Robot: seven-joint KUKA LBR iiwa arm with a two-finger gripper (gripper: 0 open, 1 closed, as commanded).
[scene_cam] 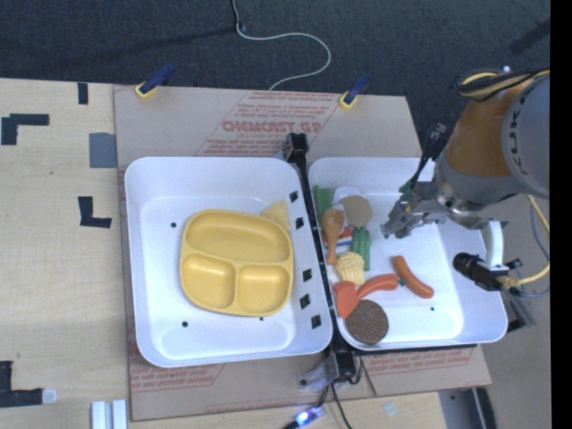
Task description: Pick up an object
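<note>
Toys crowd the left end of the right bin (447, 329), which leaves my claw (399, 223) hanging over bare floor with nothing between its tips; whether it is released or clenched I cannot tell. Nearest, just below me, lies the sausage (412, 276). Left of me sit the corn (349, 265) and cookie (367, 321); farther left, the yellow tray (237, 262).
</note>
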